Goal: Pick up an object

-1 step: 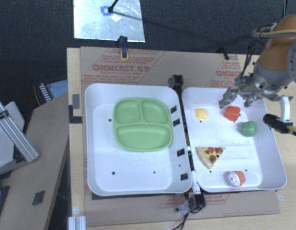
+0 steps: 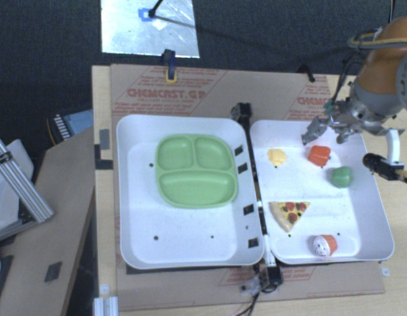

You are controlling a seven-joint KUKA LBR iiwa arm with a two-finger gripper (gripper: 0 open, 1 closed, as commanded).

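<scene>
Red toy: a small red-orange plastic piece, shaped like a pepper or tomato [image 2: 319, 155], lay in the upper part of the right-hand shallow white bin [image 2: 381, 222], the landmark for what follows.
Gripper: the two-finger metal gripper [image 2: 330, 131] hung over that bin's far edge, just above and beside the red toy; its fingers stood splayed apart with nothing between them.
Arm: the grey KUKA arm with its orange band [image 2: 385, 58] reached in over the bin's upper right corner.
Green toy: a small round green plastic piece [image 2: 340, 176] sat just below and right of the red toy, near the bin's right wall.
Yellow toy: a little yellow plastic lump [image 2: 276, 157] lay left of the red toy, near the bin's left wall.
Pizza slice: a toy wedge of pizza with red spots [image 2: 290, 214] rested in the bin's lower middle, its tip pointing down.
White-and-orange toy: a small rounded piece, white at one end and orange at the other [image 2: 323, 245], lay near the bin's front wall.
Left bin: a second shallow white bin [image 2: 134, 242] adjoined the right bin's left side.
Plate: a pale green plastic divided plate with three compartments [image 2: 195, 170] lay flat in that neighbouring bin.
Bench: both bins sat on a brown printed board [image 2: 210, 87].
</scene>
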